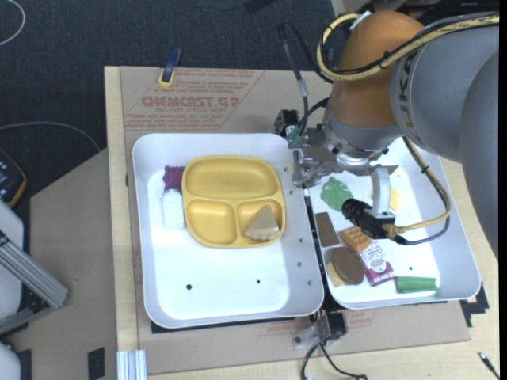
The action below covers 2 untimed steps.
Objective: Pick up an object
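Far to my left, a yellow divided tray [232,199] lies flat in the left bin [158,291], out of the way. My pincer [348,182] hangs low over the right bin [463,271], above the green piece [336,191] I judge easiest to lift; how wide it stands I cannot tell. Just beyond me, the brown disc [345,266] and green block [416,284] lie loose for later tries.

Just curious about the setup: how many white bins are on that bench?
2: the left bin holds a yellow tray; the right bin lies partly under the arm.
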Each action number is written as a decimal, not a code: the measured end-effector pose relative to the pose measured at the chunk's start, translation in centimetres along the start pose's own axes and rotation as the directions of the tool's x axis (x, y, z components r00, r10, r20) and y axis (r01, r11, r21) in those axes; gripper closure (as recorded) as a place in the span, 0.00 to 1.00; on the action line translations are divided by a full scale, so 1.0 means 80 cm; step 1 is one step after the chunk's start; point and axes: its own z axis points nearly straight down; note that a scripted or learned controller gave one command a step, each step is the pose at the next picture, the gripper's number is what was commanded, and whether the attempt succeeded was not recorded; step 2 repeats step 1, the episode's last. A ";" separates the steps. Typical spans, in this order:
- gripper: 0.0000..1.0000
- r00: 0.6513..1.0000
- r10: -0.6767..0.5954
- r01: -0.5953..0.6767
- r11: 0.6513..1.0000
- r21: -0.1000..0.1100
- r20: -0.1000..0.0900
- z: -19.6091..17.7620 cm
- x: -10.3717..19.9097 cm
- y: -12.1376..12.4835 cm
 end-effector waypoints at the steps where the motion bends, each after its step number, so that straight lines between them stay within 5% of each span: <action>1: 1.00 1.000 0.000 0.000 1.000 -0.005 0.001 0.003 -0.004 0.010; 2: 1.00 1.000 0.000 0.000 1.000 -0.005 0.001 0.003 -0.004 0.010</action>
